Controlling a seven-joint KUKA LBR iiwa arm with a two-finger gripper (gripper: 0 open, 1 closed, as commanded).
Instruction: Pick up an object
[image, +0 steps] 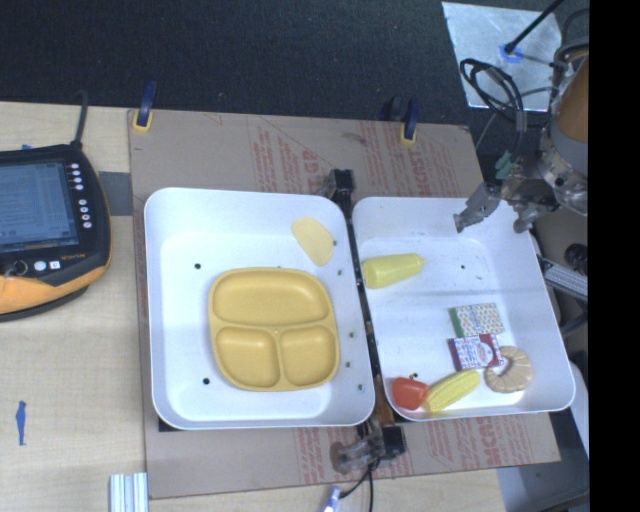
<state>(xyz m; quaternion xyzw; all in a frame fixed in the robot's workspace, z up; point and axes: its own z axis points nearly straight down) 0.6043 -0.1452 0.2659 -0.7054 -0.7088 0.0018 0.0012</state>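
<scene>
My gripper (497, 216) hangs over the far right corner of the right bin (430, 222), fingers spread open and nothing between them. In that bin, a yellow cylinder-shaped toy (392, 269) lies near the left wall. At the near right sit a checkered packet (477, 319), a red packet (472, 352), a round biscuit-like ring (509, 369), a yellow corn-like piece (452, 390) and a red tomato-like piece (406, 392). The left bin (170, 300) holds a yellow divided plate (272, 328) and a pale yellow slice (313, 240).
A teach pendant (40, 225) with an orange edge lies on the bench to the left. Two clamps (145, 106) (405, 118) pin the cardboard sheet at the back. Black cables (495, 82) loop behind the arm at the upper right.
</scene>
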